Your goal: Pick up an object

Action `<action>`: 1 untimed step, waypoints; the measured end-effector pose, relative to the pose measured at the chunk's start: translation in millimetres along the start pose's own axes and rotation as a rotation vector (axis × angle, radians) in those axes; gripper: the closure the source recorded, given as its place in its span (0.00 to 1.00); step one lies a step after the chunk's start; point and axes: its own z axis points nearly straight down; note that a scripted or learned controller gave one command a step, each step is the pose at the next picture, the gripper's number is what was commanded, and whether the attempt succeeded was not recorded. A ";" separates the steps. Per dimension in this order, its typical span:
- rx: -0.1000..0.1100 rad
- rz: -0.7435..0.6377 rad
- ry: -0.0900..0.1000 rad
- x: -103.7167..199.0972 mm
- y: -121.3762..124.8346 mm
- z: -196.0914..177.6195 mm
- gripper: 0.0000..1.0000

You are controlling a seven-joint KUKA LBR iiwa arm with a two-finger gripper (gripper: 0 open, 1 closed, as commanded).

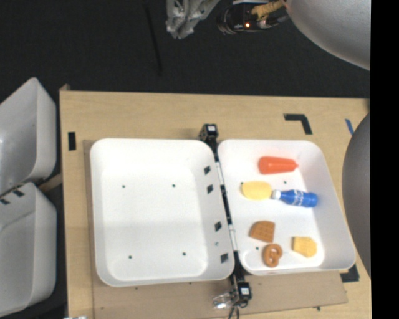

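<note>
While the gripper point(184, 19) is hanging with its opening impossible to tell, the blue bottle point(298, 198) and yellow piece point(255, 190), touching well below-right of it, are risking a glancing, slipping grab.

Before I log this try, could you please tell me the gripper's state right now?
Gripper: raised at the view's top edge, above the bench; open or closed cannot be told.

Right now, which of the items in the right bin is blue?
The small bottle, lying on its side mid-bin, just right of the yellow piece. The others are orange, yellow or brown.
</note>
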 end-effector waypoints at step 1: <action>0.001 0.000 0.000 0.0 -0.1 0.5 0.00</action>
